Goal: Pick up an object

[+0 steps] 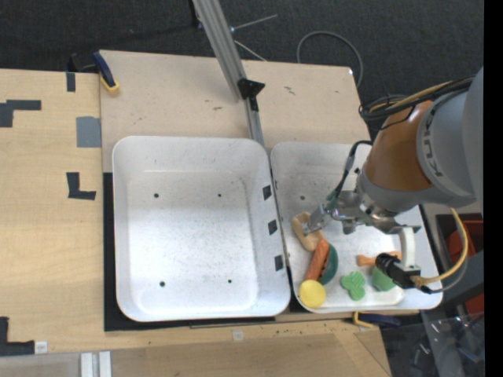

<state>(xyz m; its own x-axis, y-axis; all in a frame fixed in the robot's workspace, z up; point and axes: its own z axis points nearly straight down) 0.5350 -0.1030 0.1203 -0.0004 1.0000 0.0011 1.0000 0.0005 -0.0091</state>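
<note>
My fingers (316, 225) sit low in the right bin (302, 167), right over the tan, potato-like piece (303, 228) lying against that bin's left wall; whether they are spread or closed on it I cannot tell. Just below the tan piece lies an orange carrot (317, 262) resting on a dark green piece (331, 265), with a yellow lemon-like ball (312, 293) at the bin's lower left corner. Two small green toys (354, 284) lie to the carrot's right. No readable writing appears on anything. The left bin (189, 226) adjoins on the tabletop (47, 210).
</note>
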